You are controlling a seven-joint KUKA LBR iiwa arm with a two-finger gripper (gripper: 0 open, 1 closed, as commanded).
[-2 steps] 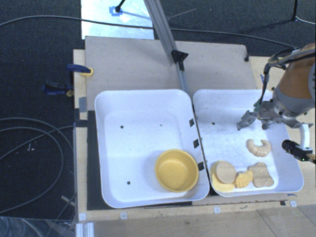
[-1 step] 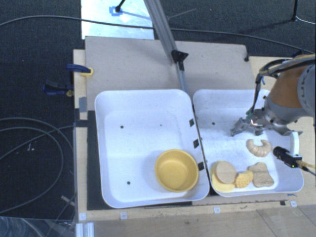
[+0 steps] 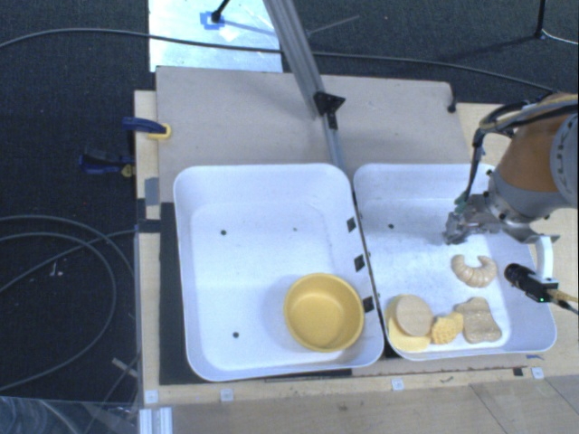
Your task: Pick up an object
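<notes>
My gripper [image 3: 460,227] hangs low over the right bin [image 3: 407,197], at its right middle part. Just below and to its right lies a pale croissant-shaped piece [image 3: 475,269], apart from the gripper. Along the bin's front edge sit a round tan bun on a yellow slice [image 3: 412,319], a small yellow ridged piece [image 3: 445,329] and a beige bread-like piece [image 3: 479,322]. Nothing shows between the fingers.
The left bin [image 3: 235,206] holds a yellow bowl [image 3: 324,311] near its front right corner. A slanted metal pole [image 3: 303,61] crosses the bench behind the bins. Black clips sit on the divide between the bins. Cables lie on the floor at left.
</notes>
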